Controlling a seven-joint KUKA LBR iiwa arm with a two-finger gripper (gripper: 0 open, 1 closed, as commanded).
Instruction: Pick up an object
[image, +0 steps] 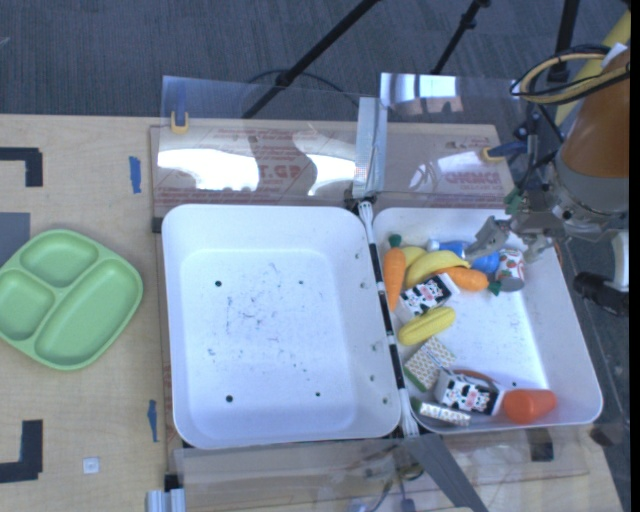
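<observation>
While toys fill the right bin (560, 345), fingers (492, 238) hover.

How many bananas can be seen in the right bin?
2. One banana lies near the bin's far left corner, beside a carrot. The other banana lies lower, along the left wall. Others may hide under the pile.

Bench (90, 150): pale wood-grain top, with black angular markings at its left edge and short blue tape strips near the bins; directly on it, two shallow white bins side by side, the left bin (190, 240) and the right bin (570, 340), their inner rims touching. A green divided plate (68, 297) of three compartments lies well apart, left of the left bin; clear upright panels (260, 150) stand behind both bins.
</observation>
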